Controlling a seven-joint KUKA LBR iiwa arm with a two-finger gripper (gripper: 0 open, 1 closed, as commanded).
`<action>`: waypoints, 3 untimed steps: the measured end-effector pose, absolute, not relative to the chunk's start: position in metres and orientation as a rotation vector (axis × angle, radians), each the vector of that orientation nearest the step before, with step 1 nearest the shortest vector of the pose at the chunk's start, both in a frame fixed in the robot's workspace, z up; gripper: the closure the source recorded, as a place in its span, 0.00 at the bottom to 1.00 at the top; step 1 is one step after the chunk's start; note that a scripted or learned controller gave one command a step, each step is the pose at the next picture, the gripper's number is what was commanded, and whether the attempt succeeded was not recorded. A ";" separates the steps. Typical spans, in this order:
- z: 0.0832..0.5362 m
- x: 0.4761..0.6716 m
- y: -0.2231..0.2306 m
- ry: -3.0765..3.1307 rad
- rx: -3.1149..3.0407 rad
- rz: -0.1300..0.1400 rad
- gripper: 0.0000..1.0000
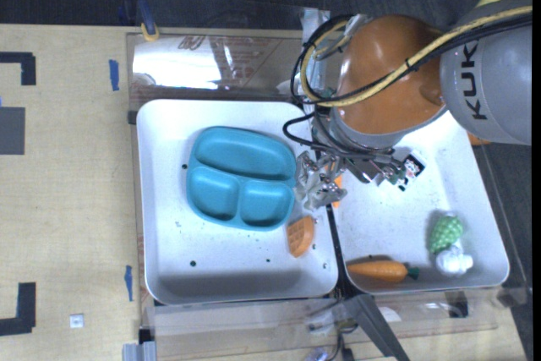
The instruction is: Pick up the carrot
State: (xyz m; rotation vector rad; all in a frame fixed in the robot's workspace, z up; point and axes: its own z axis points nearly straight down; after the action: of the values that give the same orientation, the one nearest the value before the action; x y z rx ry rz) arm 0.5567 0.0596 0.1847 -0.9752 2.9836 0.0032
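- Desk (59, 182), camera view: pale wooden surface with black corner marks and blue tape tabs, carrying two shallow white bins side by side.
- Left bin (161, 266): white, glossy; holds a blue divided plate and a small orange-brown food piece.
- Blue plate (241, 177): three compartments, one long one on the far side and two smaller ones on the near side; lies flat toward the right half of the left bin.
- Orange-brown food piece (299, 235): rests just beside the plate's near right corner, close to the wall between the bins.
- Right bin (482, 182): white; holds the carrot and a green-and-white toy vegetable.
- Carrot (378, 270): orange with a dark green stub at its right end; lies flat along the near edge of the right bin, touched by nothing.
- Green-and-white vegetable (447, 243): sits near the right bin's near right corner, just right of the carrot.
- Arm (499, 72): grey with an orange band, entering from the right.
- Pincer (319, 182): hangs over the dividing wall between the bins, beside the plate's right edge, well apart from the carrot; whether it is spread or closed, cannot tell.
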 end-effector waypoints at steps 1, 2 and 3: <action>0.233 0.554 0.057 2.690 -1.606 -0.001 1.00; 0.267 0.576 -0.006 2.403 -2.010 -0.003 1.00; 0.184 0.593 0.007 1.778 -2.588 0.008 1.00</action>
State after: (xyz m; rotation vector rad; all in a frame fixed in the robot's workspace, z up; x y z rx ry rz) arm 0.5930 0.0067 0.1840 -2.5879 1.7783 0.0076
